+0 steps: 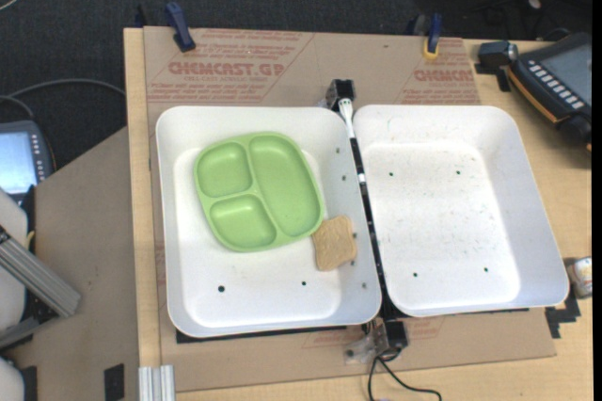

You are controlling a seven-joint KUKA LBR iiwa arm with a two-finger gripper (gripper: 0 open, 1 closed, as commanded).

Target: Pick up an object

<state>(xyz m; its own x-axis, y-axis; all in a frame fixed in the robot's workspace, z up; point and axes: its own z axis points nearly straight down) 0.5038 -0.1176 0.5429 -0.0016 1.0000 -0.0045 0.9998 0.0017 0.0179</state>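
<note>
Two shallow white bins sit side by side on the bench [141,201], which is covered by a brown cardboard sheet [282,60] printed with red lettering. The left bin [179,286] holds a light green divided plate [259,192] with three compartments, lying flat in the bin's upper middle and turned at a slant. Just beside the plate's lower right corner, touching or almost touching its rim, lies a small tan piece [334,244] that looks like a slice of toast or a cracker; it rests on the bin floor close to the bin's right wall. The right bin [451,201] shows a white floor speckled with small dark marks and a few dark dots. A thin black strip [357,178] runs between the two bins along their shared edge, ending in a small black fitting near the far edge of the bench. A blue clamp [179,25] grips the cardboard at the far left corner of the bench, and a blue and yellow clamp [433,37] grips it toward the far right. A dark device with an orange edge [546,84] lies at the bench's far right corner. Cables [395,376] trail off the near edge. Whether the claw is released or clenched cannot be told
</note>
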